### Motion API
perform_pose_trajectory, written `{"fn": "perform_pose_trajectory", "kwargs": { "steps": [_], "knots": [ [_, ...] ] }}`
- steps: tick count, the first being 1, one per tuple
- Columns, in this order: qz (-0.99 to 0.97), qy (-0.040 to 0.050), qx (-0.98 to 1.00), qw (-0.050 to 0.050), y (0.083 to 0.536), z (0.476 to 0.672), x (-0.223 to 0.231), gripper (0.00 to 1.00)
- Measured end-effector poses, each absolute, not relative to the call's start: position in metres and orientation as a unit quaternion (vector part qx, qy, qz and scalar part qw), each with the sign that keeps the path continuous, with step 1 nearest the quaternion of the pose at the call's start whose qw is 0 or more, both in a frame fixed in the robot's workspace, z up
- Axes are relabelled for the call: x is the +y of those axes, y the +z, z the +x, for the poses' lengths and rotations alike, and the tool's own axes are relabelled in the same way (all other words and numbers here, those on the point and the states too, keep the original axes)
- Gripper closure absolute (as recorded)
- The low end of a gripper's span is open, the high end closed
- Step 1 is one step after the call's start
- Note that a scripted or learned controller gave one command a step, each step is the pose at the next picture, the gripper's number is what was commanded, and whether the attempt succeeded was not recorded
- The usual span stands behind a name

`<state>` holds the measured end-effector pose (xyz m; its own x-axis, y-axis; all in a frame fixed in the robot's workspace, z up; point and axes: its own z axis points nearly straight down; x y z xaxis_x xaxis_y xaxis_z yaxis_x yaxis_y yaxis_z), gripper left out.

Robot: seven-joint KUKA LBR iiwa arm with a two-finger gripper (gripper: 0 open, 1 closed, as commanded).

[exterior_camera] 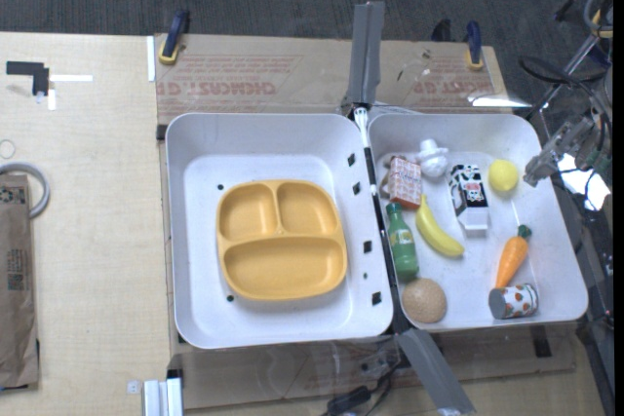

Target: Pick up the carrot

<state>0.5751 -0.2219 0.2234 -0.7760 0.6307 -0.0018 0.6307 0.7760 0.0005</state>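
The carrot [512,258] is orange with a green top. It lies in the right bin [561,239] near the right wall, tip toward the front and green end toward the back. My gripper [539,170] hangs over the right rim of that bin, behind and slightly right of the carrot, close to a yellow lemon [503,175]. It is a small grey shape and stands apart from the carrot.
A small can [514,301] lies just in front of the carrot. A banana [437,229], green bottle [402,242], milk carton [470,195], red box [404,180] and brown ball [424,300] share the right bin. A yellow divided plate [281,239] sits in the left bin.
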Motion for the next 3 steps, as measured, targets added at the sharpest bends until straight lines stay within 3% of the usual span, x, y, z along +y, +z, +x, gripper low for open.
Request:
{"fn": "perform_pose_trajectory", "kwargs": {
  "steps": [1, 2, 3],
  "knots": [
    [0.335, -0.0001, 0.942, 0.001, 0.223, 0.575, -0.222, 0.0],
    [0.4, -0.0003, 0.917, 0.002, 0.249, 0.569, -0.215, 0.0],
    [0.27, -0.0001, 0.963, 0.002, 0.093, 0.569, -0.222, 0.0]
  ]
}}
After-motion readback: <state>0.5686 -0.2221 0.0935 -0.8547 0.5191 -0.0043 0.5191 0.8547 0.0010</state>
